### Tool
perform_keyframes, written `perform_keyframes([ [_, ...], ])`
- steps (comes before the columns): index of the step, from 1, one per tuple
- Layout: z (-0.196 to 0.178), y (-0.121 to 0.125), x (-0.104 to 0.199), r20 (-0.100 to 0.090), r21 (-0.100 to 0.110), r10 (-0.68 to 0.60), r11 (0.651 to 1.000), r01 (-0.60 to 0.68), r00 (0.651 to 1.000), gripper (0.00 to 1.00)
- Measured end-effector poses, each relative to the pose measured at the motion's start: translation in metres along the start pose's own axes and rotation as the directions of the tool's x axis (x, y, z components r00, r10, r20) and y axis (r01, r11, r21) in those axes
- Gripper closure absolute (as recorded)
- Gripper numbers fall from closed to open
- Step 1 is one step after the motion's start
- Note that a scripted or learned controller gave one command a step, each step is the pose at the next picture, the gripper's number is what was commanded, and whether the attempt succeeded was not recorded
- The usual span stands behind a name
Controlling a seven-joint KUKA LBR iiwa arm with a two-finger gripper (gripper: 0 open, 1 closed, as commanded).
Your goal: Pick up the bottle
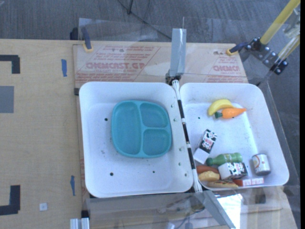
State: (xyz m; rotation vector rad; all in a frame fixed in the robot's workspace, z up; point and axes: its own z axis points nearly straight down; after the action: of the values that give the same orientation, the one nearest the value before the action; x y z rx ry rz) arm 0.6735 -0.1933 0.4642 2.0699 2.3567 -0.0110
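A green bottle (224,159) lies on its side near the front of the right bin (267,128), its neck pointing left. It rests among other items: a black-and-white carton (233,169) just in front of it and a small can (260,163) to its right.
A teal divided plate (141,128) lies in the left bin (90,147). In the right bin, a banana (218,106) and carrot (231,112) sit at the back, a cow-print carton (206,143) in the middle, and food items (209,175) at the front left corner.
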Motion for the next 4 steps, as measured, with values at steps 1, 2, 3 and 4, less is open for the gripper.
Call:
perform_keyframes([
  [1,-0.008,0.002,0.000,0.002,0.000,-0.002,1.000,0.002,1.000,1.00],
  [2,-0.016,0.003,0.001,0.004,0.000,-0.004,1.000,0.004,1.000,1.00],
  [3,-0.024,0.005,0.002,0.007,0.001,-0.006,1.000,0.006,1.000,1.00],
  [4,-0.032,0.007,0.002,0.009,0.001,-0.008,1.000,0.008,1.000,1.00],
])
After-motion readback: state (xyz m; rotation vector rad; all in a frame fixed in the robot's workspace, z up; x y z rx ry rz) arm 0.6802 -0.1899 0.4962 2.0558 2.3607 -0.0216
